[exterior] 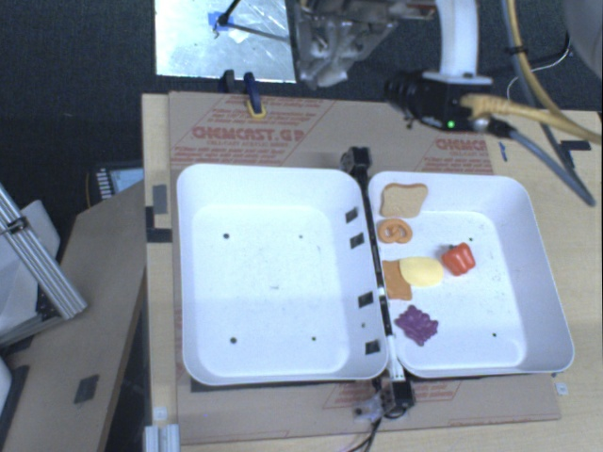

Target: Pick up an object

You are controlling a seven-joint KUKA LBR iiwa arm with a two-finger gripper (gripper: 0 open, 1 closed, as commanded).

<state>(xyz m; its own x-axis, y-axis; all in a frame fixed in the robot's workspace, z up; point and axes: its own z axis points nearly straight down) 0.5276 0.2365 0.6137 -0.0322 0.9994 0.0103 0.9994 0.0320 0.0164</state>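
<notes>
The right bin (528, 252) holds several toy foods near its left wall: a tan bread slice (404, 198), a brown pretzel (394, 232), a red pepper (459, 259), a yellow lemon-like piece (421, 272) lying over an orange-brown cracker (397, 282), and a purple grape bunch (416, 325). My gripper (325, 50) hangs high at the top of the view, well behind both bins and far from the objects. Nothing shows between its fingers.
The left bin (203, 252) sits beside the right one, joined by a black-clipped divider (372, 262). Both rest on a brown cardboard sheet (283, 125). A shiny metal plate (221, 22) lies at the back left. Cables (528, 111) run at the back right.
</notes>
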